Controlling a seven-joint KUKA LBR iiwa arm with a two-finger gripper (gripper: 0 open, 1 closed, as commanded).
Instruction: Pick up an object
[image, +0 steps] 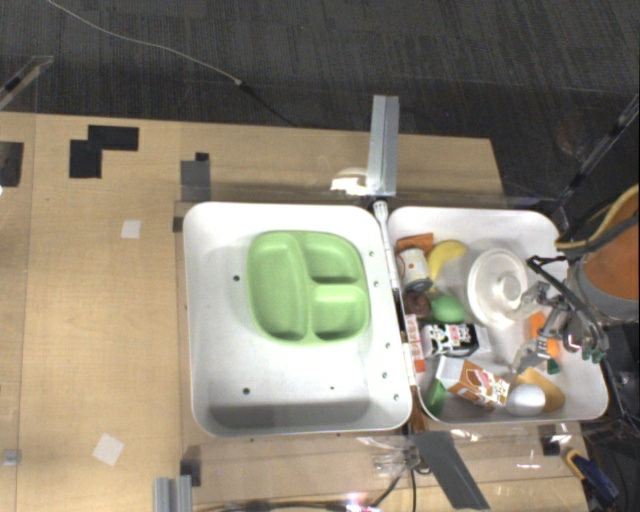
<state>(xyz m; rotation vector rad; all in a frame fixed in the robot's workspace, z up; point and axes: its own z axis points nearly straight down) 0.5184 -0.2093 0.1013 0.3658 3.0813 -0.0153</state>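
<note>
Pincer (540, 335) hangs low at the right bin's (500, 215) right side among cluttered objects (480, 385), its grip impossible to tell, so approach seems underway and next comes lowering onto one item.

Green tray (305, 285) in white bin (215, 390); yellow banana (447, 255).

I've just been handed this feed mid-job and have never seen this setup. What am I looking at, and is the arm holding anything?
One camera looks down at a slant on a bench with two white bins. The left bin holds a green divided tray. The right bin holds small clutter: a clear round container, a yellow banana-like item, a can and a white egg-shaped object. The robot arm enters from the right; its gripper hangs over the right bin. Whether it holds anything is unclear.
</note>
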